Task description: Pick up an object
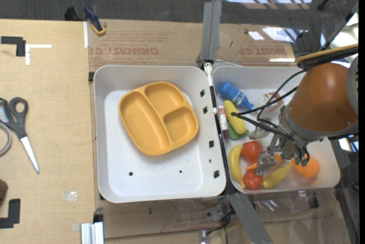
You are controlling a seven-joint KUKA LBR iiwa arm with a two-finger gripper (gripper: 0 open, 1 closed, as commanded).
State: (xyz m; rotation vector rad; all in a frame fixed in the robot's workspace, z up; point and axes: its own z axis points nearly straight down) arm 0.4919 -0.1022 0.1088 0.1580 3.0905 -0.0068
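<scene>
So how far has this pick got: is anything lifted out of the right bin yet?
Done: the arm has reached into the right bin, with the end effector low among the toy fruit. In hand: it sits beside a red tomato and over a yellow banana, but no grasp is visible. Left: closing on an item and lifting it. The yellow plate lies in the left bin.

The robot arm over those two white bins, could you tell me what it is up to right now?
The arm reaches in from the right and has its gripper down in the right bin, among a pile of toy food: a banana, tomatoes, an orange, corn and a blue bottle. It seems to be going for a pick, but nothing can be seen held. The left bin holds a yellow divided plate. Scissors lie on the bench.
</scene>
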